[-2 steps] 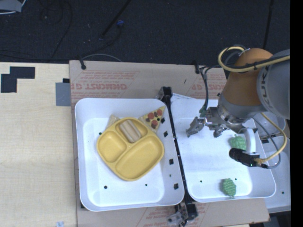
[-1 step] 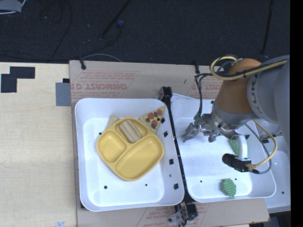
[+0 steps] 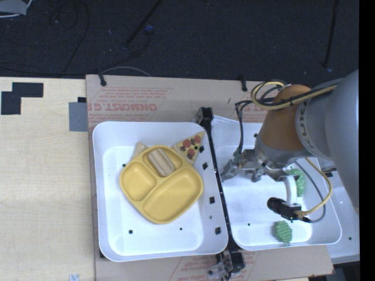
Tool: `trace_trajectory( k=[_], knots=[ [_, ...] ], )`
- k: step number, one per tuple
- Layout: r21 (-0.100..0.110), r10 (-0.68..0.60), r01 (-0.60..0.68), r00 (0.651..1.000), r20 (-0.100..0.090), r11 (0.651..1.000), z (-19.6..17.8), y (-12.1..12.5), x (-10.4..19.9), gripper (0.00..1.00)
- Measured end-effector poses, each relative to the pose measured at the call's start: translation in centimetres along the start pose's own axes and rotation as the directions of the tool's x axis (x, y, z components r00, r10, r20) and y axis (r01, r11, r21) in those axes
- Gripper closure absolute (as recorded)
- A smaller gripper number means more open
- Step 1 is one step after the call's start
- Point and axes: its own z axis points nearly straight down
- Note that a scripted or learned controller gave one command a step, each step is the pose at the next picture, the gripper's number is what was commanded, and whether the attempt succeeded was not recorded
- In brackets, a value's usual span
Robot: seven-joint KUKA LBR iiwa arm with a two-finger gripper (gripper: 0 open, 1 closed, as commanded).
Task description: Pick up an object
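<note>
Seemingly hidden jaws [image 3: 253, 171], grip state unclear, green object [image 3: 283, 232] well apart in right bin [image 3: 328, 239].

Yellow divided plate [image 3: 170, 195], white bins [image 3: 111, 157]

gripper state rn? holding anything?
Gripper: cannot be told from this angle; it sits low in the right bin, nothing seen held.

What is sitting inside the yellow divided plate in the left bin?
A tan ridged piece, like toy bread, lies in an upper compartment of the yellow divided plate. The other compartments look bare. A toy pizza slice lies beside the plate's rim, not in it. Anything under the plate is hidden.
</note>
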Motion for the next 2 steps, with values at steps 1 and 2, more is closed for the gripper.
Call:
trace_trajectory(
  k=[1,2],
  knots=[
    [-0.001,0.005,-0.005,1.0,0.0,1.0,-1.2,0.0,-0.1,1.0],
    [-0.006,0.0,0.0,1.0,0.001,1.0,-5.9,0.8,-0.5,1.0]
  ],
)
